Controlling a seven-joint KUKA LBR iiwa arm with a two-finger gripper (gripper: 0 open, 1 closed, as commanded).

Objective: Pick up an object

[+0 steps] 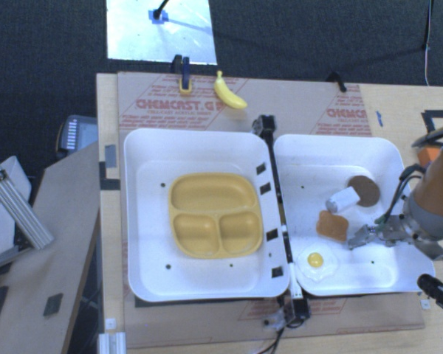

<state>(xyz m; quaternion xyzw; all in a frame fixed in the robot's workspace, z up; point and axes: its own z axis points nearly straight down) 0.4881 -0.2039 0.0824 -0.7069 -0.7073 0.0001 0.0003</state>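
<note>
Jaw state: you cannot tell; gripper (360, 236) tip low in right bin (384, 153), nothing visibly held. Orange-brown block (332, 226), likely target, just left of tip; long axis roughly toward tip. Step judged: approach, grasp not made. Next move: you need tip over block, jaws across short side. Fried egg (315, 262) below-left of block; white cylinder (343, 198) above it.

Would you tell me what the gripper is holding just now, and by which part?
Nothing: the gripper sits low in the right bin, just right of the orange block, with nothing between its fingers.
</note>
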